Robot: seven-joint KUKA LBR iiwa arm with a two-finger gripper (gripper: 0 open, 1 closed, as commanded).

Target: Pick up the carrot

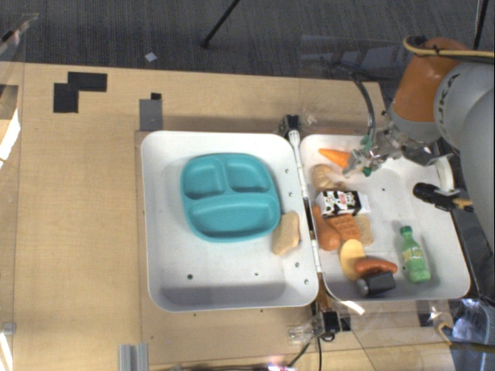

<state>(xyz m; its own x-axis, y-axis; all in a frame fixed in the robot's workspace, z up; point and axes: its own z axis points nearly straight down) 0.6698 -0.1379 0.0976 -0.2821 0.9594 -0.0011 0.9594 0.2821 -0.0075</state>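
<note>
In the left bin (155,207) a teal divided plate (230,195) lies beside a bread roll (285,233), while in the right bin (456,261) the carrot (334,158) rests near the back, the gripper (362,163) just beside it, its state impossible to tell.

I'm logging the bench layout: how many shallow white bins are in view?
2. The left bin holds a teal divided plate. The right bin holds the carrot at its far end, with the gripper beside it.
</note>
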